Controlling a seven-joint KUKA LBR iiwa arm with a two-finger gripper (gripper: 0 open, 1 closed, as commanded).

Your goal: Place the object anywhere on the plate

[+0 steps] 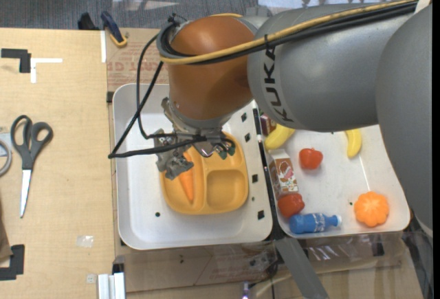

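A yellow divided plate (223, 189) lies in the left white bin (137, 215). An orange carrot (186, 184) lies in the plate's left compartment, its thick end toward the gripper. My gripper (177, 163) hangs directly over the carrot's upper end, under the orange wrist band (206, 67). The grey arm covers the back of the plate and much of both bins.
The right bin (337, 187) holds a banana (353, 143), a red tomato (311, 159), a red pepper (291, 204), a snack packet (284, 175), a blue bottle (313, 223) and an orange (371, 209). Scissors (27, 150) lie on the wooden bench at left. Black cables loop across the left bin.
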